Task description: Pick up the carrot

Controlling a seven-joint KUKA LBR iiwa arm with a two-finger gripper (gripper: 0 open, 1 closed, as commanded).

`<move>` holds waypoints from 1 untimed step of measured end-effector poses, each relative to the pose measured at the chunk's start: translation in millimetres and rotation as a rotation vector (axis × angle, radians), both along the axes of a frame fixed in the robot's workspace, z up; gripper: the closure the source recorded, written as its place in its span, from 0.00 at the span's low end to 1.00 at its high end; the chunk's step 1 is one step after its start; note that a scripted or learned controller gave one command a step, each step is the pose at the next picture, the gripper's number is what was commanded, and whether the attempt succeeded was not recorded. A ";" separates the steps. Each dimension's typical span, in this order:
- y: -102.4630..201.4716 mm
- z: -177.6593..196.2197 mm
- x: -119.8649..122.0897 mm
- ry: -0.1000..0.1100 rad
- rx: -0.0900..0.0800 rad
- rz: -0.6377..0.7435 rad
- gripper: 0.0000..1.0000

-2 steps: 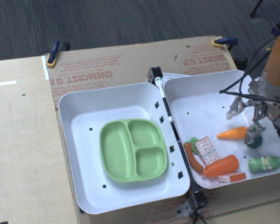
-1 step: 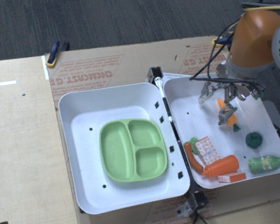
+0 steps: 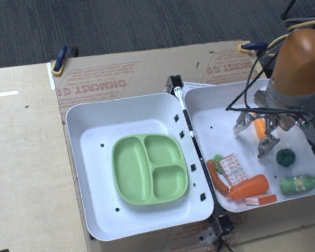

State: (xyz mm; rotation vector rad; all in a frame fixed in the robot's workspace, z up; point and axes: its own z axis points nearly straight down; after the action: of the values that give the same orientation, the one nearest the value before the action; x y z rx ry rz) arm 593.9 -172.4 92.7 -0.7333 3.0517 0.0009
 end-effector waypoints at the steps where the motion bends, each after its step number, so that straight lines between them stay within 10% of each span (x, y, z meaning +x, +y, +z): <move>1: 0.5 10.3 1.3 -0.005 0.001 -0.004 1.00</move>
State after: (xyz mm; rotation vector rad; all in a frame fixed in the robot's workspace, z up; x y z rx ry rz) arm 595.2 -171.9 103.0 -0.7258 3.0483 0.0012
